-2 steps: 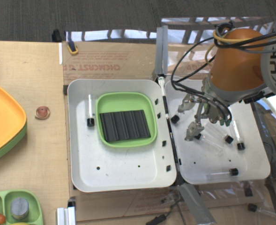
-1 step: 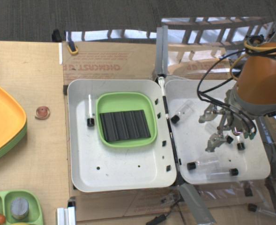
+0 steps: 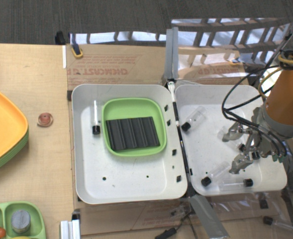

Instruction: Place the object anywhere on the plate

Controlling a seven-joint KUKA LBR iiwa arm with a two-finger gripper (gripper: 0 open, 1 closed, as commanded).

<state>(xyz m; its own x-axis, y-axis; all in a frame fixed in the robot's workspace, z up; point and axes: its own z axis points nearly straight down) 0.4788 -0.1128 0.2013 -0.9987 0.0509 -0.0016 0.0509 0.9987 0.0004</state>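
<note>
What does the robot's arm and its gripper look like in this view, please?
The arm enters from the right with a broad orange band above a grey wrist section. Black cables loop from it across the right bin. The gripper is a bare silvery metal assembly with two slim fingers, with thin wires running along it.

Two bins (image 3: 81, 183) — one plate (image 3: 133, 105)

The yellow plates (image 3: 4, 128) are cut off by the left picture edge; the green compartment tray (image 3: 14, 220) by the bottom-left corner; the arm's orange band (image 3: 285, 96) by the right edge.
</note>
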